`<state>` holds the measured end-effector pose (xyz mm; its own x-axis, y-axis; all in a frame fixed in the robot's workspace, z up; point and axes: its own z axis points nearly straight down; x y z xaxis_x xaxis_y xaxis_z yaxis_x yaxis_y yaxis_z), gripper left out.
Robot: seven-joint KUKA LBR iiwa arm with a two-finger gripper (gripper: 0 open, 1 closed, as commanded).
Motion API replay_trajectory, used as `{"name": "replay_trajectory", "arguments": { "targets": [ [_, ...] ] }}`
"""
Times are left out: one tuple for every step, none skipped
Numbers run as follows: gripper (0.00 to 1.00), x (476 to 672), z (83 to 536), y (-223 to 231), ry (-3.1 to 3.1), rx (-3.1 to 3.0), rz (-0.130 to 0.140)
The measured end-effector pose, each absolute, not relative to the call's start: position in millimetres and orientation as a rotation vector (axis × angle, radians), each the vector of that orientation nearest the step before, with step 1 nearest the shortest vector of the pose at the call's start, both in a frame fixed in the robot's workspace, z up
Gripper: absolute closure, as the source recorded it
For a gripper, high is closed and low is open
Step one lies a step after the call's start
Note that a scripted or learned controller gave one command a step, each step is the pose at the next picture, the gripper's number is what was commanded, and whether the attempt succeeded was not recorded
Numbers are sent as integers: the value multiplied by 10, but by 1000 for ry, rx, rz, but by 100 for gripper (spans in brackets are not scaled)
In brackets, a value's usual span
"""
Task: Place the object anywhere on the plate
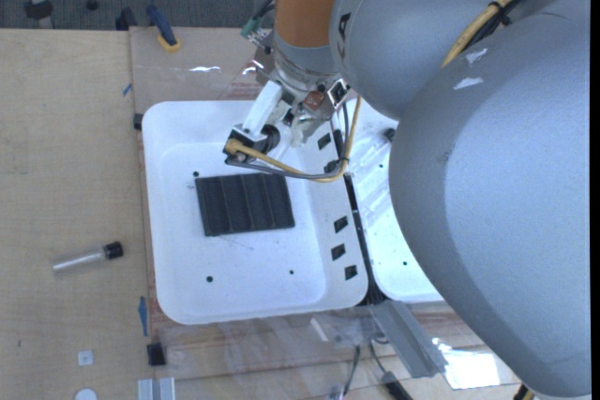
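A black ribbed rectangular plate (pixel 246 204) lies flat in the middle of the left white bin (pixel 178 295). My gripper (pixel 302 114) hangs above the far right part of that bin, just beyond the plate's far edge and a little to its right. The grey arm and its orange band hide most of the gripper. I cannot make out any object at the gripper, and nothing lies on the plate.
The arm covers most of the right bin (pixel 398 281). Small black clips (pixel 340 239) sit along the divide between the bins. A clear tube with a black cap (pixel 86 258) lies on the wooden bench to the left, and a blue clamp (pixel 165 29) sits at the back.
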<state>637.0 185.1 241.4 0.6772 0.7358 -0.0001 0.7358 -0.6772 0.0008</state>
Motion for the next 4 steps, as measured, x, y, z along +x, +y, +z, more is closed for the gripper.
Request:
{"name": "replay_trajectory", "arguments": {
  "targets": [
    [100,6190,2978,2253,1520,2748,2],
    [100,6495,2532,2246,2212,2235,-6],
    [100,6574,2822,2253,2969,1013,6],
    [100,6297,2319,2227,2772,1484,-2]
  ]
}}
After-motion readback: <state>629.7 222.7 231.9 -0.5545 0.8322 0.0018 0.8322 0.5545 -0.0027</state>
